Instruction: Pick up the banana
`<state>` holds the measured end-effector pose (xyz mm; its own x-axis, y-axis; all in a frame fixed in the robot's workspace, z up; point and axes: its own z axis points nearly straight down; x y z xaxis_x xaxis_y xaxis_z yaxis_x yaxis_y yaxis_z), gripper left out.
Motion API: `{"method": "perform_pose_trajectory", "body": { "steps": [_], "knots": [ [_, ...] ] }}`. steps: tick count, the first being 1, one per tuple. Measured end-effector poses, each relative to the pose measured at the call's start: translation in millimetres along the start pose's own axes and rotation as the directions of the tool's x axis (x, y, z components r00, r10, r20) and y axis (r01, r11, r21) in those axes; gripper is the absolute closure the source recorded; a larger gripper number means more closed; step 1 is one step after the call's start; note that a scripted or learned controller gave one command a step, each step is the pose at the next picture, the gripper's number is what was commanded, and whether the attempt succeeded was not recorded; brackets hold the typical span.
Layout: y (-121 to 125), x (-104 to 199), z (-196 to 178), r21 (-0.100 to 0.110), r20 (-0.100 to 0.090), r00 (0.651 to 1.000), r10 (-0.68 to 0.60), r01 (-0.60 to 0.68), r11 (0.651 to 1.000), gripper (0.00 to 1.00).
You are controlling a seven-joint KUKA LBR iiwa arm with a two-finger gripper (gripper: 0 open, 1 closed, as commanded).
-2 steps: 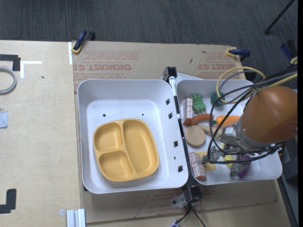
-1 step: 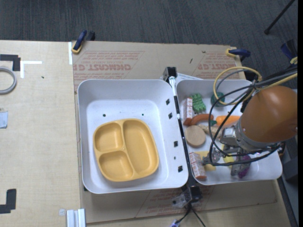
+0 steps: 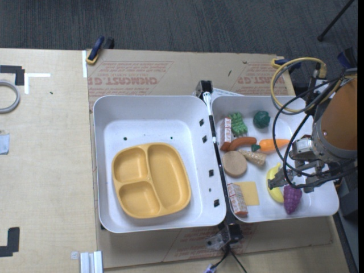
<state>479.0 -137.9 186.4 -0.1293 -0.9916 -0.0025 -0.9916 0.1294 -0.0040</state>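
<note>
The yellow banana (image 3: 276, 193) lies in the right bin (image 3: 318, 209), near its right front part, partly hidden under the arm's wrist. My gripper (image 3: 284, 180) hangs directly over the banana, low in the bin, reaching in from the right under the orange-banded arm and its looping cables. Dark gripper parts cover the banana's middle, so only its yellow ends show. Whether the banana is gripped cannot be made out.
Purple grapes (image 3: 292, 199) lie right beside the banana. A carrot (image 3: 272, 144), sausage (image 3: 239, 144), round cookie (image 3: 234, 164), cheese slice (image 3: 248, 193), bacon strip (image 3: 236, 201) and green items (image 3: 237, 124) share that bin. The left bin (image 3: 108, 124) holds a yellow divided plate (image 3: 151, 179).
</note>
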Motion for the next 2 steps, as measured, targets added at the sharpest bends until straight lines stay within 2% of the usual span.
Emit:
{"method": "perform_pose_trajectory", "body": {
  "steps": [1, 2],
  "knots": [
    [-3.4, -8.6, 94.4, -0.005, 0.003, 0.906, -0.424, 0.424, 0.906, 0.0],
    [-6.2, 41.0, 92.7, 0.005, -0.001, 0.95, -0.312, 0.312, 0.95, 0.0]
  ]
}}
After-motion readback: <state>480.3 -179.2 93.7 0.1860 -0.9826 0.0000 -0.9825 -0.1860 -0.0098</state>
